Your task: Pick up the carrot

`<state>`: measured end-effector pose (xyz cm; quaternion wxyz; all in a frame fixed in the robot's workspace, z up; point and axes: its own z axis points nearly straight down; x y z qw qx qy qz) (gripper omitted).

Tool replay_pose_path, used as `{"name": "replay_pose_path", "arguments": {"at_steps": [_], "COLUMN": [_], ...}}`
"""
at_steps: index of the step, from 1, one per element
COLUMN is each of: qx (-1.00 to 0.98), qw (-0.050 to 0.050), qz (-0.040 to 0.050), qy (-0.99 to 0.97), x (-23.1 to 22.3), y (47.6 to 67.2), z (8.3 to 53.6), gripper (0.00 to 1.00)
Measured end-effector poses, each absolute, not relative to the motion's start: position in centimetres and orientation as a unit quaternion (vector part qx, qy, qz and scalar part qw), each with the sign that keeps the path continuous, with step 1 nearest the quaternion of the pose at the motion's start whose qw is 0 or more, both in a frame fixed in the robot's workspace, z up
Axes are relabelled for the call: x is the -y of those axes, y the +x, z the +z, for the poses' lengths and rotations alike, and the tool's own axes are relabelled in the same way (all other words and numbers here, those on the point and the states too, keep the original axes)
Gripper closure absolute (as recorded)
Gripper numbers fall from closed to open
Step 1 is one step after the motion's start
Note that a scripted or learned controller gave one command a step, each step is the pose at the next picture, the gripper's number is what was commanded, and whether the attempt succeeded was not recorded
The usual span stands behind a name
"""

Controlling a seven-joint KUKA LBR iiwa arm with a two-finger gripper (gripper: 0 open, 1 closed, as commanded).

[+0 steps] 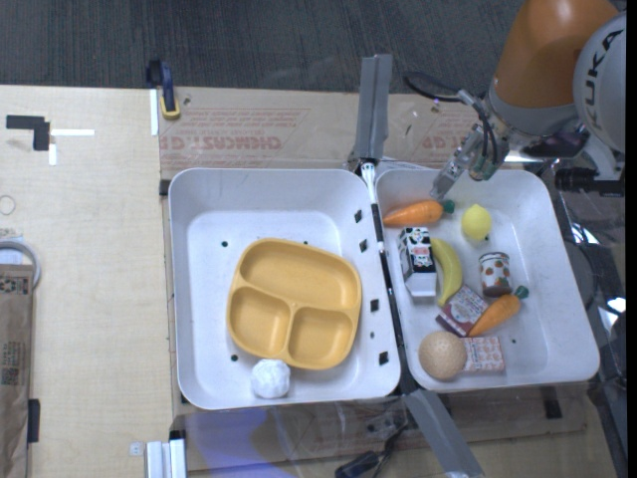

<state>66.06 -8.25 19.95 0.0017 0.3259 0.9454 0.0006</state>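
A carrot (413,213) with a green stub lies on its side at the back left of the right bin (557,267). A second, smaller carrot (496,314) lies tilted further front in the same bin, resting on a small packet. My gripper (466,177) hangs over the bin's back edge, just above and to the right of the first carrot. Its fingers stand apart, open, with nothing between them. The left fingertip (443,185) is close to the carrot's green end.
The right bin also holds a lemon (477,222), a banana (450,270), a small milk carton (419,260), a little jar (494,272), a tan ball (443,355) and packets. In the left bin (189,267) are a yellow divided plate (295,302) and a white ball (270,377).
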Motion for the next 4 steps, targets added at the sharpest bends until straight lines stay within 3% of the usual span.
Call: {"name": "replay_pose_path", "arguments": {"at_steps": [1,2,3,4], "qx": [-0.946,-0.993,-1.000,-1.000], "qw": [0.002,0.000,0.008,0.003], "qz": [0.0006,0.0007,-0.0008,0.0005], "qy": [0.326,0.114,0.027,-0.015], "x": [8.2,10.4,9.5,10.8], "y": [66.1,64.8,65.6,65.1], "z": [19.9,13.7,10.8,11.9], "gripper": [0.00,0.00,0.00,0.00]}}
